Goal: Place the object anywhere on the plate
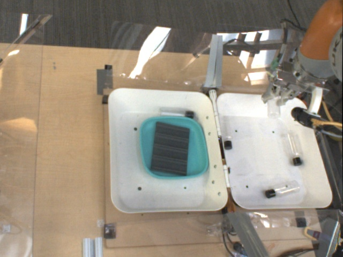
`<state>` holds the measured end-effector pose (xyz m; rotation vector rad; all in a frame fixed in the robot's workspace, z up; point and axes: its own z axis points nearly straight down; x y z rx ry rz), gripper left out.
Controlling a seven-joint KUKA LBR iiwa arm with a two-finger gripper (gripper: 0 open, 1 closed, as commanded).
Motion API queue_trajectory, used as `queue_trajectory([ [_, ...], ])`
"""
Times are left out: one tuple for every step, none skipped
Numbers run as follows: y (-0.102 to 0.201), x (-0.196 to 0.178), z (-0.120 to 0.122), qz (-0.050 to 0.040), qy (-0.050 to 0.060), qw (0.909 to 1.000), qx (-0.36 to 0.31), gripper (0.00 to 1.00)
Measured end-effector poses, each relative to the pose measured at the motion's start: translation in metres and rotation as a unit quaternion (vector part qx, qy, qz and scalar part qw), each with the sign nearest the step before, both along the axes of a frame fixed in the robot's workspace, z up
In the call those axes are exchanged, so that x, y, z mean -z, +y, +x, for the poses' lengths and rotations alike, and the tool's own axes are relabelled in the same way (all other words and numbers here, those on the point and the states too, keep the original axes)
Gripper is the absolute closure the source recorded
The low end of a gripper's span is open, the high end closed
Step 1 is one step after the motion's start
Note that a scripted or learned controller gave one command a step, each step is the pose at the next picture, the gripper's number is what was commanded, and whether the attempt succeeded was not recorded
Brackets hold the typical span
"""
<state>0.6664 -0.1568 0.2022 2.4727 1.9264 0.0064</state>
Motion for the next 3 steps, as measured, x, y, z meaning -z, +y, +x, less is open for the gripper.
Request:
queue_trajectory([
  [0.0, 0.0, 0.0, 0.0, 0.0, 1.0, 0.0, 0.0],
  [-0.01, 0.023, -0.091, 0.0016, 0.001, 0.999, 0.046, 0.0],
  [-0.018, -0.024, -0.149, 0.0024, 0.0, 0.9802, 0.198, 0.0],
])
